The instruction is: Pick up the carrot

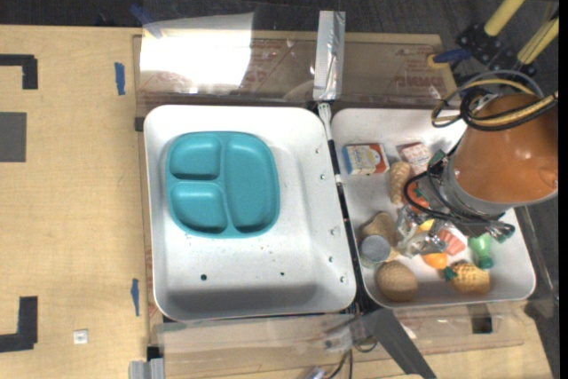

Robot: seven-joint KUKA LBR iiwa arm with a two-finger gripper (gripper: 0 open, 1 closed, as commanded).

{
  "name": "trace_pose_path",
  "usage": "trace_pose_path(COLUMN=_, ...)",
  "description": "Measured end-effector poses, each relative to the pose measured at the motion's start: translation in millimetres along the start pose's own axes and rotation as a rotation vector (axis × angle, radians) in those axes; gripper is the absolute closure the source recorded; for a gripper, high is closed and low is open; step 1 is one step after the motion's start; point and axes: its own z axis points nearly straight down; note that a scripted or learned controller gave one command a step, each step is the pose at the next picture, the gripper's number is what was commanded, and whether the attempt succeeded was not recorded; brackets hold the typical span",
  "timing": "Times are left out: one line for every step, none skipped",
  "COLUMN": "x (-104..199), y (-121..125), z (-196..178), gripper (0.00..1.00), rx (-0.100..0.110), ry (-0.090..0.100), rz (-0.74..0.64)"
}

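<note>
Clutter is the main worry: the claw (417,222) hangs low in the right bin (524,280), below the arm's orange band (506,160), among a crowd of small things. Whether it is apart or together I cannot tell; cables and the wrist cover it.

What I take for the carrot (435,260) is a small orange piece just below the claw and slightly to its right, close to it. A red-and-white packet (451,241) lies right of the claw, touching or overlapping the carrot's upper edge. A yellow-brown corn-like piece (469,278) sits further below and right, a green item (482,246) off to the right, and a round brown potato-like lump (396,280) below and left.

From here, a closing grip could easily catch the packet instead, or nudge the carrot sideways against its neighbours. The carrot looks short, so a slightly off-centre descent might squeeze it out. The blue sectioned plate (222,182) lies far left in the other bin.
</note>
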Motion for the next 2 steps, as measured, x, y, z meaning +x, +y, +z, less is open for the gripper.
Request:
trace_pose_path(x=0.6, y=0.6, z=1.0, gripper=0.00, rx=-0.002, ry=0.002, rz=0.000)
trace_pose_path(x=2.7, y=8.3, z=12.2, gripper=0.00, rx=-0.004, ry=0.022, rz=0.026)
